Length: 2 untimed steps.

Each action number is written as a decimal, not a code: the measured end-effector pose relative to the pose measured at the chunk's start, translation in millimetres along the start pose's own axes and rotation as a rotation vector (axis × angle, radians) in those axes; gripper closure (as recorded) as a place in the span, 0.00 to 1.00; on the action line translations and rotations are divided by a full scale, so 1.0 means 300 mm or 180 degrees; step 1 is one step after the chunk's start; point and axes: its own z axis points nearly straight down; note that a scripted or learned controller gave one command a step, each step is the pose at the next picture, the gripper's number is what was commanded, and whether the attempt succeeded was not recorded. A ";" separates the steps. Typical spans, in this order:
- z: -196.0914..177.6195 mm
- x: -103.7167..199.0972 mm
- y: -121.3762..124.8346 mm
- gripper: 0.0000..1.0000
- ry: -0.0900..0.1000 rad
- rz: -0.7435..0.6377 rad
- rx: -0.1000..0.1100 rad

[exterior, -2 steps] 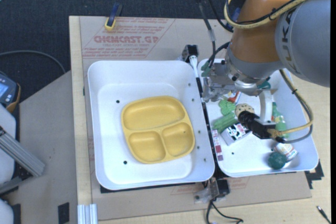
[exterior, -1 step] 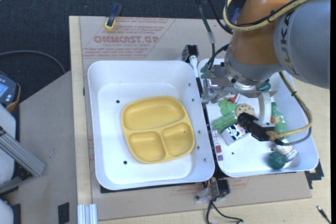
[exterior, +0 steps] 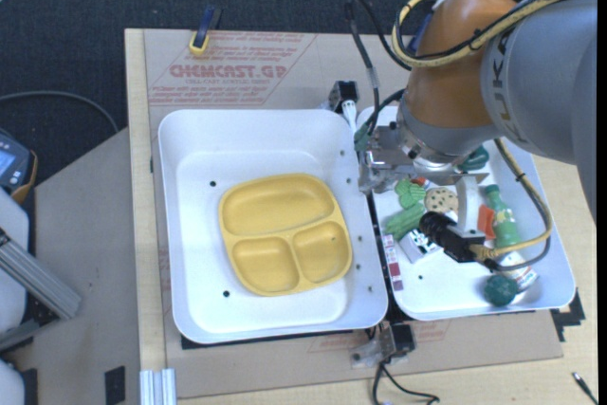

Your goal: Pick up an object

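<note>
Tool (exterior: pixel 391 168): low over the left end of the right bin, beneath the grey arm and its orange band; whether it was open or closed, or had hold of anything, could not be told.
Green stick (exterior: pixel 398 223): just below the tool, near the bin's left wall; its long axis slanted from lower left to upper right in the view, the upper end pointing toward the spotted disc.
Green piece (exterior: pixel 410 194): short and leaf-like, just above the stick and partly under the wrist.
Spotted disc (exterior: pixel 438 199): pale, round and flat with dark dots, touching or nearly touching the green piece.
Orange toy (exterior: pixel 489 215): slim, with green at its top and an orange body; its long axis ran nearly straight up and down the view, right of the disc.
Teal ball (exterior: pixel 500 289): round and dull, alone near the bin's front right corner.
Right bin (exterior: pixel 560 272): shallow, smooth white plastic with rounded corners.
Left bin (exterior: pixel 180 204): the same make, side by side with the other.
Yellow tray (exterior: pixel 285 232): smooth plastic with three compartments, lying flat in the middle of the left bin and turned slightly askew.
Surface (exterior: pixel 228 62): brown board with red lettering under both bins.
In the way: the arm's wrist covered the upper part of the cluster.
</note>
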 end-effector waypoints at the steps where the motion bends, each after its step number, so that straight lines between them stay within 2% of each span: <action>1: -0.006 0.007 0.007 1.00 0.0000 -0.0003 -0.0015; 2: -0.013 0.002 0.017 1.00 0.0000 -0.0002 -0.0018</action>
